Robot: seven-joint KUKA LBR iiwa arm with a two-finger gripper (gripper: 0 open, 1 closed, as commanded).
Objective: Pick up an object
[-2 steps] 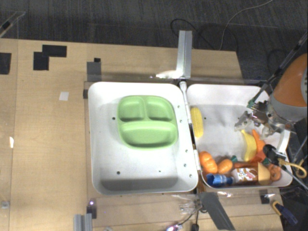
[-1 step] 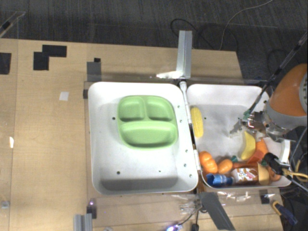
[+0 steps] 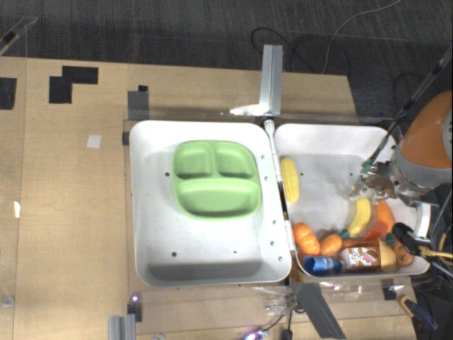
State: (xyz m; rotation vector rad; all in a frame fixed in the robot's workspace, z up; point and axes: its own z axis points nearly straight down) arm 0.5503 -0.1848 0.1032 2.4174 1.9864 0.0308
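Note:
The right bin holds several toys. A yellow corn cob lies along its left wall. A yellow banana sits near the right side, next to an orange piece. Two orange fruits lie at the front, beside a bottle with a blue cap and red label. My gripper hangs at the bin's right side, just above the banana's upper end. The grey wrist and orange band rise behind it.
The left bin bears a green divided plate in its middle. A metal post stands behind the wall between the bins. Cables and dark parts crowd the right bin's front right corner.

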